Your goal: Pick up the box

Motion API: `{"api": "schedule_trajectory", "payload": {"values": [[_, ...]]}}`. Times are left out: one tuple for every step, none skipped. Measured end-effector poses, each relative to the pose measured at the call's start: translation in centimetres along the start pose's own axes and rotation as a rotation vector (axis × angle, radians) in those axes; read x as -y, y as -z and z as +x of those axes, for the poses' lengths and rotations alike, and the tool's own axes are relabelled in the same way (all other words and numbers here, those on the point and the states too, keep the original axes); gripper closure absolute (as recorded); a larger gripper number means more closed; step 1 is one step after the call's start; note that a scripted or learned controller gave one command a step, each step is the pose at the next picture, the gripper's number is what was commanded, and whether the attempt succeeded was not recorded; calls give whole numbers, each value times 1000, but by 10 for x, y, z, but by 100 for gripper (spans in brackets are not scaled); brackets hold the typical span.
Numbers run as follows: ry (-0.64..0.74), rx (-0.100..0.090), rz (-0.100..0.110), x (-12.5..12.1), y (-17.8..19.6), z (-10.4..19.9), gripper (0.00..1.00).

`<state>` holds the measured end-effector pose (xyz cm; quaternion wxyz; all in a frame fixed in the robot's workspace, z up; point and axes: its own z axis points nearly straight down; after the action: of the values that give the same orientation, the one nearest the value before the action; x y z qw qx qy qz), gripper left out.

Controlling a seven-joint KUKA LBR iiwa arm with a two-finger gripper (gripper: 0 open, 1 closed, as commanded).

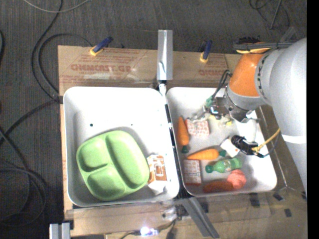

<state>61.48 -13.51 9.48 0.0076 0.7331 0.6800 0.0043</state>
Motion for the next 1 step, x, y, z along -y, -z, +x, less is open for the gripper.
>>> {"api": "schedule_trajectory", "payload": {"values": [[-196, -9, 0, 7, 0, -2, 0]]}}
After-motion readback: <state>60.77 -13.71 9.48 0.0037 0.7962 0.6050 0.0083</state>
